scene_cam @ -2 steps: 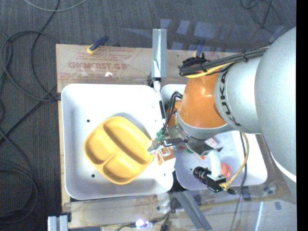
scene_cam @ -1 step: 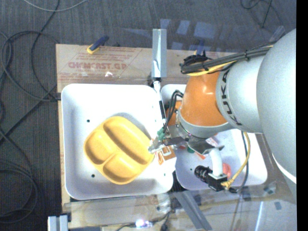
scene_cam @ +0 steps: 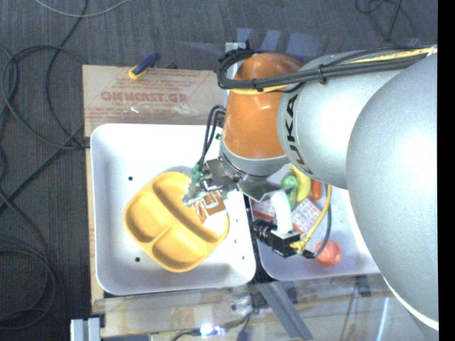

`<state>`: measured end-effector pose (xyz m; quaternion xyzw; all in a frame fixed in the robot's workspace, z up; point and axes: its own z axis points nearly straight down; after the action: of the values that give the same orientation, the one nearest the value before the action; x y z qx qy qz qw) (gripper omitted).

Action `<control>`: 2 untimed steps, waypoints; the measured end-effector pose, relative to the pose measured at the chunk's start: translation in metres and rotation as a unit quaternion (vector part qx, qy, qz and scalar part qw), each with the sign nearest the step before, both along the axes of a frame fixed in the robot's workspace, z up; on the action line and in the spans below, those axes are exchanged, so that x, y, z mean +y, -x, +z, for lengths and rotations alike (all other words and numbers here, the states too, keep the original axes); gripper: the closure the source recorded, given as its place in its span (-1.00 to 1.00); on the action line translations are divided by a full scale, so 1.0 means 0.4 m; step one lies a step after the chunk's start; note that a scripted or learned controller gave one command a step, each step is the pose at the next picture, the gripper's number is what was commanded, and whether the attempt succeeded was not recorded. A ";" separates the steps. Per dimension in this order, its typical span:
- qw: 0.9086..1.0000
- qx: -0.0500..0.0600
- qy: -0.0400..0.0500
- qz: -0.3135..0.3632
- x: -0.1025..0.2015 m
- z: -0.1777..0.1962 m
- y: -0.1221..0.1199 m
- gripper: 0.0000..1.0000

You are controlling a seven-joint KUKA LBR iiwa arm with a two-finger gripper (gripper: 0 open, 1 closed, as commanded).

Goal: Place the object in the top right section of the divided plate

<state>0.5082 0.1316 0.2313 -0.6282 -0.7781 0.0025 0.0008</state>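
A yellow divided plate (scene_cam: pixel 170 226) lies in the left white bin (scene_cam: pixel 114 155), slightly right of its middle. My gripper (scene_cam: pixel 200 192) hangs over the plate's right-hand edge, reaching down from the orange-banded wrist. A small orange-brown object with pale markings (scene_cam: pixel 210 206) sits right under the gripper tip, over the plate's right section. The arm hides the contact, so whether the object is held or resting on the plate stays unclear.
The right bin (scene_cam: pixel 355 265) holds a green piece (scene_cam: pixel 289 182), a yellow piece (scene_cam: pixel 303 187), a red and white packet (scene_cam: pixel 307 217) and an orange-red ball (scene_cam: pixel 329 252). A cardboard sheet (scene_cam: pixel 142 98) lies behind the left bin. The arm covers most of the right bin.
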 end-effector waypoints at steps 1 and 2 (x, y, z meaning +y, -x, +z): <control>0.995 0.001 -0.001 0.102 0.003 -0.236 0.057 1.00; 1.000 0.001 -0.001 -0.010 -0.062 -0.214 0.064 1.00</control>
<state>0.4827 0.1070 0.1458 -0.6356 -0.7720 0.0022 0.0021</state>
